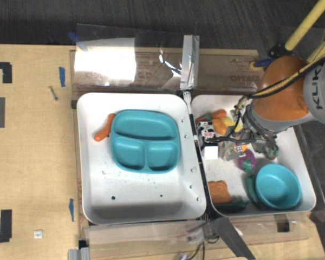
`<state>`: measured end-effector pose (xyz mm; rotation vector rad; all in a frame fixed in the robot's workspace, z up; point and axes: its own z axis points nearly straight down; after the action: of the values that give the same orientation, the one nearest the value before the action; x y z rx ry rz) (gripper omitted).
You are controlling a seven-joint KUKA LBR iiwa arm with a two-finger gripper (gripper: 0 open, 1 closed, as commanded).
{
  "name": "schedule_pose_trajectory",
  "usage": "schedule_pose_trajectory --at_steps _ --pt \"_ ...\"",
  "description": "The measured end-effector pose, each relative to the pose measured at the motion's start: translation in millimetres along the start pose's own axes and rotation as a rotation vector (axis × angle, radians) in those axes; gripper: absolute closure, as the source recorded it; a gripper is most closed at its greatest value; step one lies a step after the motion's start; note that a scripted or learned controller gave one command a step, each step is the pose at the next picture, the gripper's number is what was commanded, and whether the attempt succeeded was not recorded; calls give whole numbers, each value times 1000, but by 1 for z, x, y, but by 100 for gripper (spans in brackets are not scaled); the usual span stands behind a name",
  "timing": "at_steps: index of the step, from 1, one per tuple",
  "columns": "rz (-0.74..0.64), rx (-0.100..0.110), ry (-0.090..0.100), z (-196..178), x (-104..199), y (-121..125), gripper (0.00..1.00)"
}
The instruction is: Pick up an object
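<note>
- Orange-banded grey arm [284,91] hangs above the round teal plastic bowl [277,186].
- Two-finger gripper [244,145] sits just above-left of that bowl; its claw state is unclear.

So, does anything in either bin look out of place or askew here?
Mildly. An orange carrot-like toy in the left bin lies wedged against the teal divided plate's left edge rather than on it. Small items in the right bin sit jumbled under the gripper.
</note>
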<state>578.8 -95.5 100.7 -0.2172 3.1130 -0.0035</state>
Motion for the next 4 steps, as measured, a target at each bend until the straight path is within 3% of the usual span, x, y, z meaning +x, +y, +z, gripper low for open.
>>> schedule_pose_trajectory --at_steps 1,2,3,4 --pt "-250 -3 7 -125 -89 -41 100" --pt "-111 -5 10 -144 -97 17 100" --pt "-302 -5 9 -177 -86 -2 100" --pt "-183 -6 11 -177 -101 43 100"
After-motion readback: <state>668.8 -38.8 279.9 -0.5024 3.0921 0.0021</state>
